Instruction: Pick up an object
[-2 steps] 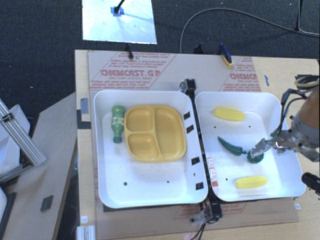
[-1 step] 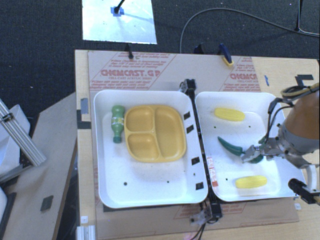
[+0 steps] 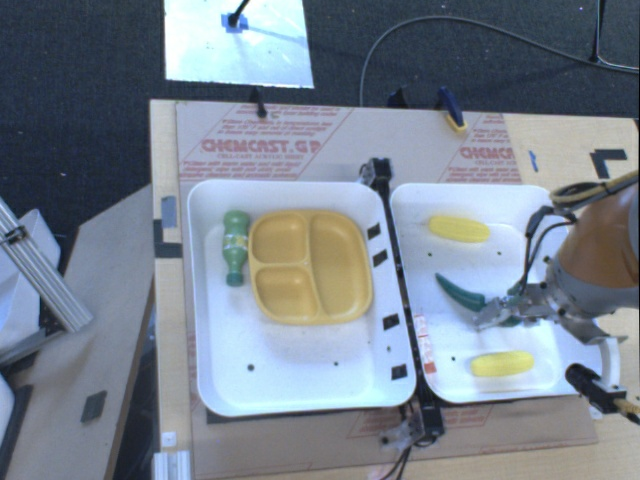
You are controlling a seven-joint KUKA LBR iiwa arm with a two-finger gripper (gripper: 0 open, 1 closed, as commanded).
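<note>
In the right bin (image 3: 420,218) lie two yellow corn-like pieces, one at the back (image 3: 459,230) and one near the front (image 3: 501,364). Between them lies a dark green curved object (image 3: 457,293). My gripper (image 3: 494,315) comes in from the right, low over the bin floor, its tip right at the green object's right end. The left bin (image 3: 210,268) holds a yellow divided plate (image 3: 308,266) and a green bottle (image 3: 235,247) lying to its left.
A black divider with clips (image 3: 392,268) runs between the two bins. My arm's orange band and grey wrist (image 3: 600,258) cover the right bin's right side. Cables and a blue clamp (image 3: 452,108) lie on the board behind.
</note>
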